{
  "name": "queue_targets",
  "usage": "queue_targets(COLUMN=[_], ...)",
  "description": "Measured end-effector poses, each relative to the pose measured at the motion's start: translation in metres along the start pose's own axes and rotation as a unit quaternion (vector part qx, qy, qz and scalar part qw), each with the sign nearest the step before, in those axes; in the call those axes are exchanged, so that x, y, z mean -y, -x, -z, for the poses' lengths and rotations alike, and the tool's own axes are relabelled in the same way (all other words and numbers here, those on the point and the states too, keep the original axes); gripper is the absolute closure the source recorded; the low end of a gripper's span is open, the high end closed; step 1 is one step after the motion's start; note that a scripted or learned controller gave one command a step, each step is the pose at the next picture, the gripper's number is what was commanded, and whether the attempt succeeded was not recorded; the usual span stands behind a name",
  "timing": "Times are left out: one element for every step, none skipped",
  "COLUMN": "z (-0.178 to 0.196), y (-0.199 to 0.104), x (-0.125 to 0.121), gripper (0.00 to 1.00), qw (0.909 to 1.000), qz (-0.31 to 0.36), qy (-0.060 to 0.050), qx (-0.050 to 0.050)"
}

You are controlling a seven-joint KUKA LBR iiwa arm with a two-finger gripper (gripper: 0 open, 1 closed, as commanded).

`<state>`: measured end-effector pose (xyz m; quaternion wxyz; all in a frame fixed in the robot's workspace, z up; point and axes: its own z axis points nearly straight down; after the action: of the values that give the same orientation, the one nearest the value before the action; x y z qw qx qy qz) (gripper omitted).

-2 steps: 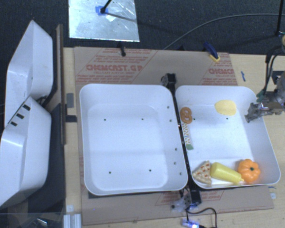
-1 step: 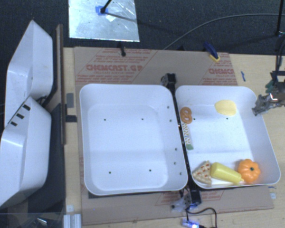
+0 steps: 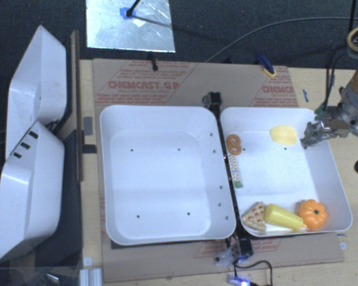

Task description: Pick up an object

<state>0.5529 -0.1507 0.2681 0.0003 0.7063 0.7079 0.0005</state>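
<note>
While the left bin [image 3: 161, 171] sits on the worktop [image 3: 185, 76], the right bin [image 3: 340, 201] beside it carries everything. Against that right bin's left wall lie a pretzel [image 3: 233, 143] and a pale strip [image 3: 235, 174] just below it. Along its near edge sit a pizza slice [image 3: 255, 217], a yellow block [image 3: 282, 217] and a pumpkin [image 3: 312, 214], touching in a row. A yellow disc [image 3: 283, 134] lies near its far right corner, just beside the hand [image 3: 312, 134], which hangs over the right rim; whether it is apart or together, I cannot tell.

Both bins, left [image 3: 161, 177] and right [image 3: 331, 183], are plain white. In the right one lie a pale yellow disc [image 3: 283, 134], an orange pumpkin [image 3: 312, 213], a yellow pepper [image 3: 282, 217], a tan, red-flecked pizza slice [image 3: 255, 215] and a brown pretzel [image 3: 233, 143]. The table [image 3: 185, 82] is tan with red lettering
</note>
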Motion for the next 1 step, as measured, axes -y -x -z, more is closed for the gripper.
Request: queue_targets(z=[0.0026], y=[-0.0544], x=[0.0033], gripper=[1.00], qw=[1.0000], qz=[0.000], qy=[0.000], qx=[0.000])
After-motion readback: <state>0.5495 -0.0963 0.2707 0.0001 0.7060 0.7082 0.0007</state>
